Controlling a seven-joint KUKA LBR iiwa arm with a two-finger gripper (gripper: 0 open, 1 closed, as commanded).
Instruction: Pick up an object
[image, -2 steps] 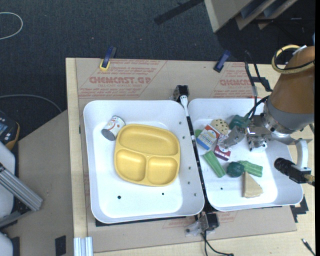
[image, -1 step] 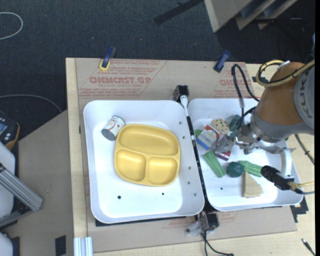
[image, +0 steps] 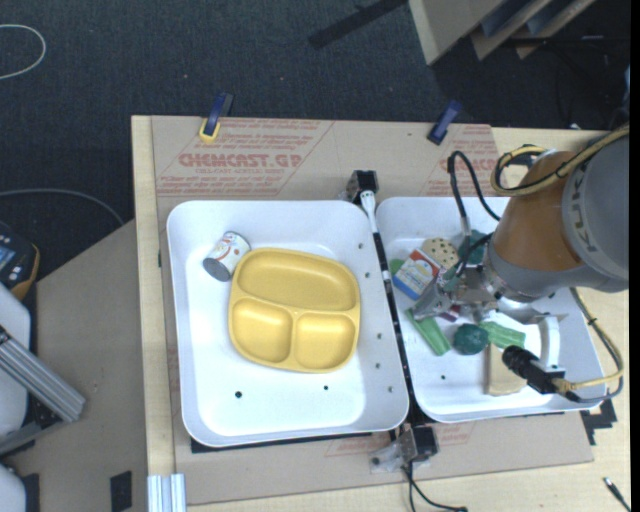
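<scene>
Grasp attempt under way: hand (image: 452, 297) lowered into right bin (image: 440, 395) clutter beside green marker (image: 432, 333); finger state indiscernible; next, closing and lifting.

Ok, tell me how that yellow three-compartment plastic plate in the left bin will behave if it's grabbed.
The yellow three-compartment plastic plate looks rigid and probably light. Its broad, shallow shape lies flat in the left white bin, so it likely won't roll, though its smooth rounded rim may slip.
</scene>
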